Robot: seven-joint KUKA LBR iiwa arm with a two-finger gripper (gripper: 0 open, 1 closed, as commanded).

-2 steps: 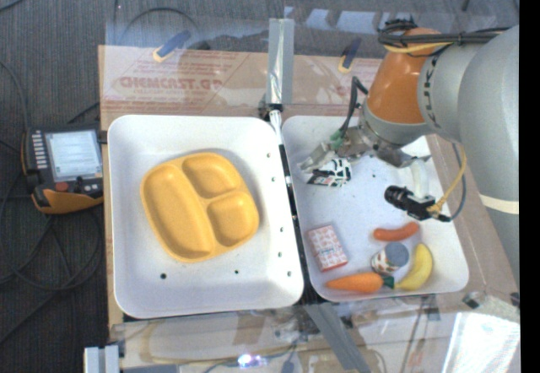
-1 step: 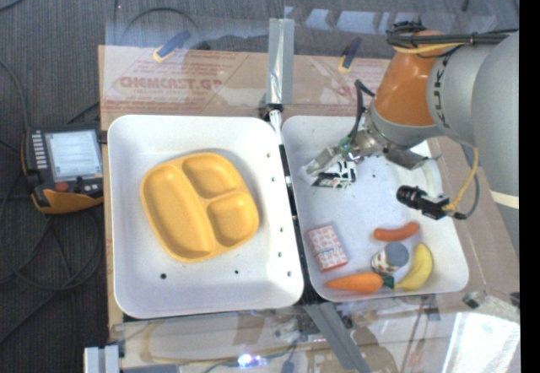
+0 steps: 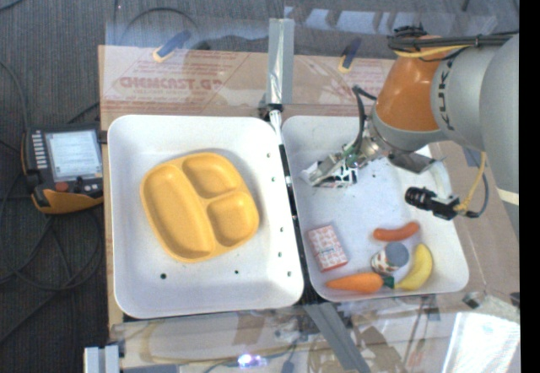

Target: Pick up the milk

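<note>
Rig: my grey arm with the orange band [image 3: 413,101] enters from the right of the frame and reaches down into the right white shallow bin [image 3: 439,232].

Pincer position: my pincer [image 3: 333,170] sits in the upper left part of the right bin, near the wall it shares with the left white bin [image 3: 126,278].

Pincer state: I cannot tell how far it is open; the tip is small and cluttered with green and black-and-white parts. I see nothing between its tips.

Task item: the small pink-and-white patterned milk carton [image 3: 327,247] lies in the lower left part of the right bin, apart from my pincer and below it in the frame.

Neighbours: an orange carrot [image 3: 356,283] lies near the carton's lower right. A red sausage [image 3: 396,233], a grey round item [image 3: 391,259] and a yellow banana [image 3: 419,267] lie further right, well apart from the carton.

Left bin: holds a yellow three-compartment plastic tray [image 3: 201,205]; not involved.

Handling estimate: I judge the carton light, fairly stiff, its faces smooth and possibly slippery. A hard squeeze could dent it.

Hold point: close across the two long sides, at mid-length, with the tips straddling the narrow width. The side facing the bin wall leaves little room for a tip.

Risk: a light box may skid along the bin floor if one tip touches first.
</note>
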